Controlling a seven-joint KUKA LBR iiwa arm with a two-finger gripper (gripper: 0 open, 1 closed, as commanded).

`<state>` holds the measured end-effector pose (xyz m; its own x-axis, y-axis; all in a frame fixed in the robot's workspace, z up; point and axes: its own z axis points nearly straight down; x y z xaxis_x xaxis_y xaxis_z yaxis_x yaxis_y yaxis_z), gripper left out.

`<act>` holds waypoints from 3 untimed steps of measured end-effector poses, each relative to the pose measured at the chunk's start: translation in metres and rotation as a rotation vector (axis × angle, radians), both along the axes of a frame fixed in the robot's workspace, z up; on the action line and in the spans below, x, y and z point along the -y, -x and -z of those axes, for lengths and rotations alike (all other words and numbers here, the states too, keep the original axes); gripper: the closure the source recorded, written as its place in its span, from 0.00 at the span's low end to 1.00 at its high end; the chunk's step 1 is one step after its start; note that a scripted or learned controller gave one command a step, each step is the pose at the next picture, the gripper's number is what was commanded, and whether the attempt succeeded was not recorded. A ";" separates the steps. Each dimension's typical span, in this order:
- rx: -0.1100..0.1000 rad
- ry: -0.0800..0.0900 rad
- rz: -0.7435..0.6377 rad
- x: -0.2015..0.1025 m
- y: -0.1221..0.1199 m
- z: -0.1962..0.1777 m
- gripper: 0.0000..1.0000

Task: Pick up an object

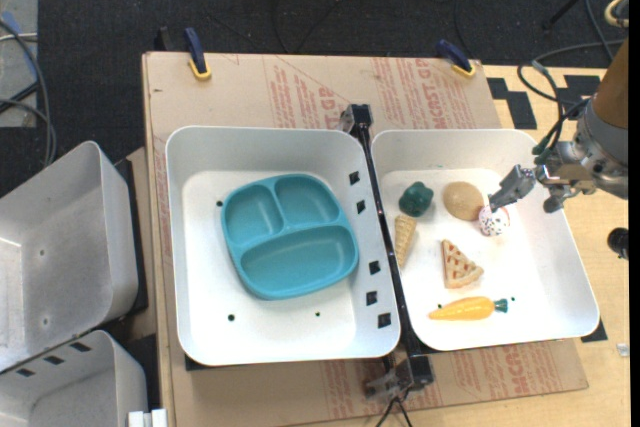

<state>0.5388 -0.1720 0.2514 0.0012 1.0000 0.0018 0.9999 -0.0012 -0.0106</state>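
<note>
The pincer [508, 192] hangs low in the right bin [560, 255], just above a small white speckled ball [491, 222] that lies beside a tan round piece [463, 200]. Whether its fingers are apart or together cannot be told. Risk: the ball is round and crowded, so an off-centre closure probably rolls it aside or nudges its neighbour.

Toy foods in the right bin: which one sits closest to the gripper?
The white speckled ball, right beside the gripper; the tan bun lies just beyond it.
</note>
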 end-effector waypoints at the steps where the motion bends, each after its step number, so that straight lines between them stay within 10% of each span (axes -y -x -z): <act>1: 0.008 0.002 -0.003 0.000 -0.002 -0.004 0.00; 3: 0.003 0.000 0.001 -0.001 0.004 0.108 0.00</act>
<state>0.5347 -0.1711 0.1439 0.0026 1.0000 0.0020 1.0000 -0.0026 -0.0073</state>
